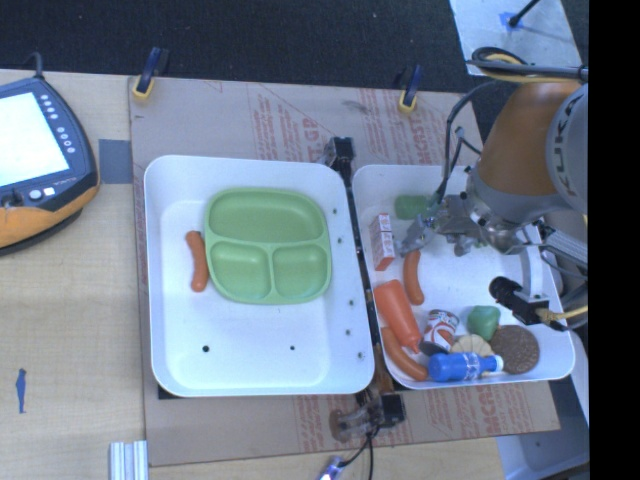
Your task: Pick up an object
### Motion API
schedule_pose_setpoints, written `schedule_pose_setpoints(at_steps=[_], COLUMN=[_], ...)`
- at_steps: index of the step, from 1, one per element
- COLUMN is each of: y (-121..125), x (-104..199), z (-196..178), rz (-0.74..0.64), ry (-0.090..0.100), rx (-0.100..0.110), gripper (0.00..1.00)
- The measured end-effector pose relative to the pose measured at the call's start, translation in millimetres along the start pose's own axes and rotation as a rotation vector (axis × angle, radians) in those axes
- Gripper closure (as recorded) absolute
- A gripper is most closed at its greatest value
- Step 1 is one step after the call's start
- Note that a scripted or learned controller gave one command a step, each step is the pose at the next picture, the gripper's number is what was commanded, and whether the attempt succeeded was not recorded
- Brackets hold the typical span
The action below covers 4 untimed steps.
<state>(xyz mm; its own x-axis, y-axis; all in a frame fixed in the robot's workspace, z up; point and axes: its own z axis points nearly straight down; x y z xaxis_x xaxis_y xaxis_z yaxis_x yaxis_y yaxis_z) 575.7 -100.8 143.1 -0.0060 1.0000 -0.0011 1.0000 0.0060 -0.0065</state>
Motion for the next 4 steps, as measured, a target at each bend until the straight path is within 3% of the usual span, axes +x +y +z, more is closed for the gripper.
schedule_pose_setpoints(at_steps=[1, 2, 3, 4], y=[2.5, 22.9, -2.3, 15.3], x=[0.5, -3.0, 7.2, -6.8], z=[31.6, 47.5, 47.8, 47.6], rz=[0.003, -0.001, 0.002, 0.002], ry=[0.001, 0.001, -0.001, 0.003], rx=[-0.003, -0.006, -0.010, -0.008], gripper=[0.00, 0.00, 0.00, 0.00])
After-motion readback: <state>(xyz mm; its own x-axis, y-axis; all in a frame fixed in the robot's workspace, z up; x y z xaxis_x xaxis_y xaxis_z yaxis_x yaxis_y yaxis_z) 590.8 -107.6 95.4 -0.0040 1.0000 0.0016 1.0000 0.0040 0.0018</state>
